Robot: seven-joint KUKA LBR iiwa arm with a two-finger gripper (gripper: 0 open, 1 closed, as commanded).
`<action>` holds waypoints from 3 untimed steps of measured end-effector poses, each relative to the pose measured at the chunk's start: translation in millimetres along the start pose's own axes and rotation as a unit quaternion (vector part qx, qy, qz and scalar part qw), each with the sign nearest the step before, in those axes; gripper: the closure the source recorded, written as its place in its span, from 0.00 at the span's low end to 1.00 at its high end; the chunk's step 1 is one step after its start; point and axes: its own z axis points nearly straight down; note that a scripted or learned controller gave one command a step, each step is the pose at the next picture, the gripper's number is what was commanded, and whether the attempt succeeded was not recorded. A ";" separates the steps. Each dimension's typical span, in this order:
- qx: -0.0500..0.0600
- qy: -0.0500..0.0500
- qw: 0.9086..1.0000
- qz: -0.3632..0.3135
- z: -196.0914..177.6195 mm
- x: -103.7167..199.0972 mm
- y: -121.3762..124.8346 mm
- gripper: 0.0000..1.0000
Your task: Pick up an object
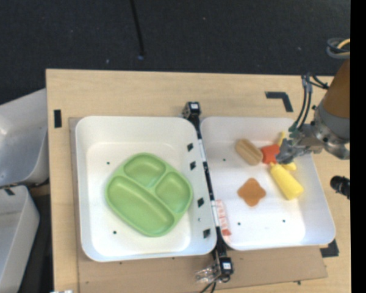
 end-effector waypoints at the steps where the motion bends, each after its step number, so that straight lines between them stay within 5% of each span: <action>1: 0.002 0.001 1.000 0.000 -9.8 -1.1 0.9 1.00; 3: 0.003 0.002 1.000 -0.001 -5.7 103.2 2.4 1.00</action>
